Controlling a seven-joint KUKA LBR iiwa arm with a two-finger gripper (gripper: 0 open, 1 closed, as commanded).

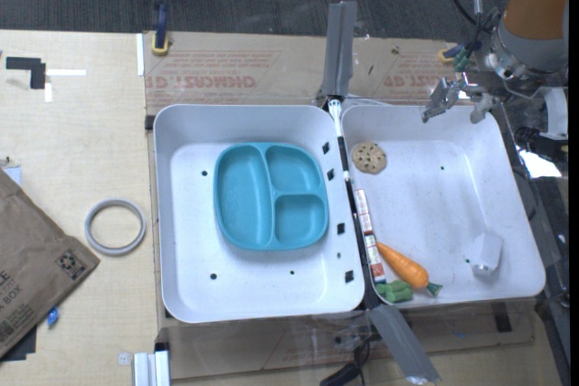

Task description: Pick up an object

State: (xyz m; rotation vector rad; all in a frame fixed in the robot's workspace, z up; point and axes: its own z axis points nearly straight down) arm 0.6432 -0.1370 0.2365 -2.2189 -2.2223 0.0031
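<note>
My gripper (457,107) hangs over the far edge of the right bin (507,194), its fingers spread apart with nothing between them. In that bin a round cookie (368,158) lies at the far left. An orange carrot (403,266) lies at the near left. A slim red-and-white tube (365,229) runs along the left wall. A small green piece (394,291) sits in the near left corner. A pale whitish object (487,252) rests near the right wall. All of these lie well below and away from the gripper.
The left bin (181,221) holds a blue divided plate (271,194). A grey tape ring (115,224) and a cardboard box (32,271) lie on the bench at the left. A grey post (340,50) stands behind the bins' shared wall.
</note>
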